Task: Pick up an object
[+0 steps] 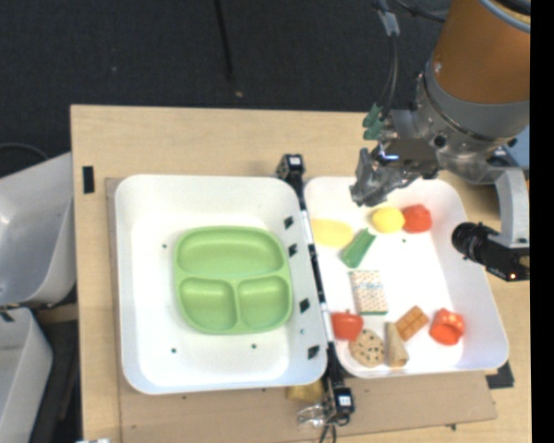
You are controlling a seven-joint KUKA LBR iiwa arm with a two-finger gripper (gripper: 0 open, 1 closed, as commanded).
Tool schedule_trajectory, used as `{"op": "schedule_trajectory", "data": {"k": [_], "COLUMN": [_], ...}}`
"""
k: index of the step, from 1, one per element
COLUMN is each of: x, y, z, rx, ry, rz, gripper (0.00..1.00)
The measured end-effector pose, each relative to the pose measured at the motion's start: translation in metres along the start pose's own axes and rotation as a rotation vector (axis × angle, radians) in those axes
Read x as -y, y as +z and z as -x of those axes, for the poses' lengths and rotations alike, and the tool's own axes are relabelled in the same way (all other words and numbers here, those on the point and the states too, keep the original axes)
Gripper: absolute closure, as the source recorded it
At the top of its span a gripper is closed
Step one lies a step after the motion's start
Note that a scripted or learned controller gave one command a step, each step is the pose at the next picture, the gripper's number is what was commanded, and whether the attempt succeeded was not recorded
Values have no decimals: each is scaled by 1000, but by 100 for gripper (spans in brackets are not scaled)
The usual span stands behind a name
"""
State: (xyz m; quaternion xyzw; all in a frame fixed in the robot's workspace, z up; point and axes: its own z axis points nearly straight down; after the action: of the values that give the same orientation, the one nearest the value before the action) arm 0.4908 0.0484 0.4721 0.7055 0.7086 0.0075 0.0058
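matt wooden bench (pixel 194 137); smooth white plastic bins (pixel 148 340); glossy green plastic tray (pixel 231 280).

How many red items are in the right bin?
3: one at the top beside the yellow piece, one by the lower left wall, one lower right.

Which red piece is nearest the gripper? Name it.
The red piece at the right bin's far end, beside the yellow lemon. The other two reds lie near the front edge.

The right bin (pixel 471 275) has open floor through its middle right — toys crowd the far end and near edge. The tray (pixel 231 280) fills the left bin's (pixel 148 340) centre, leaving bare margins.
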Motion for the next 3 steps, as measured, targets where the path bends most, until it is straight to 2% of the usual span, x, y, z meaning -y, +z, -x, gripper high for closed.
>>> {"op": "schedule_trajectory", "data": {"k": [1, 2, 3], "x": [5, -2, -5], "y": [153, 118, 38], "z": [69, 5, -114], "rx": [5, 1, -3], "ry": [10, -3, -11], "rz": [-28, -15, -9], "gripper": [100, 100, 100]}}
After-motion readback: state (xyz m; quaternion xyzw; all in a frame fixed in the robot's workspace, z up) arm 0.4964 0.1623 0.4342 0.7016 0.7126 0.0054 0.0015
